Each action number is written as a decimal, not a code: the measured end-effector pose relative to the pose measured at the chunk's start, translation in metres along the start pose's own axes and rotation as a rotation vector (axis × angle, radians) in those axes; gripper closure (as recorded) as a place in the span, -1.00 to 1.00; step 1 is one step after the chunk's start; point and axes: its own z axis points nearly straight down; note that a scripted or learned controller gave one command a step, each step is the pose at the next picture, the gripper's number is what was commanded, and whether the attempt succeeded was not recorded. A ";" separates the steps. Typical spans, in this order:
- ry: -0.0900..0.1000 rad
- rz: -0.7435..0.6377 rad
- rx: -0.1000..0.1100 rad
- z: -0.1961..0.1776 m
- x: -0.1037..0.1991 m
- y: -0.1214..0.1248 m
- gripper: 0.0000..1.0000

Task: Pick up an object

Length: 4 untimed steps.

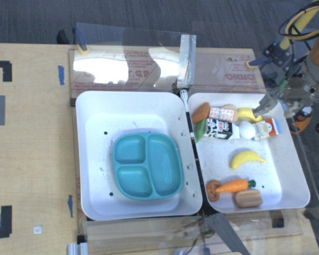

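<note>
Two white bins sit side by side on the bench. The left bin (90, 142) has a blue-green plate (147, 164) w/ three parts in it. The right bin (287, 179) has the toy food. At its far end there's a brown bread roll (200, 111), a green thing (200, 129) just beside it, a black & white carton (219, 128), a pink-label can (221, 113), a white egg (246, 130), a small box w/ red on it (268, 127) and a yellow fruit (246, 114). In the middle lies a banana (246, 159), apart from the rest. Near the front are a carrot (231, 186) and a brown block (248, 198), touching. The arm comes in from the right, and the gripper (261, 108) is at the far right of that bin, just beside the yellow fruit. Can't tell if it's apart or together, and can't see anything in it.
</note>
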 end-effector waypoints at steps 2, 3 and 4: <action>0.016 0.179 -0.002 0.173 -0.050 0.012 -1.00; 0.007 0.272 -0.003 0.180 -0.039 -0.047 -1.00; 0.002 0.160 -0.003 0.181 0.006 -0.099 -1.00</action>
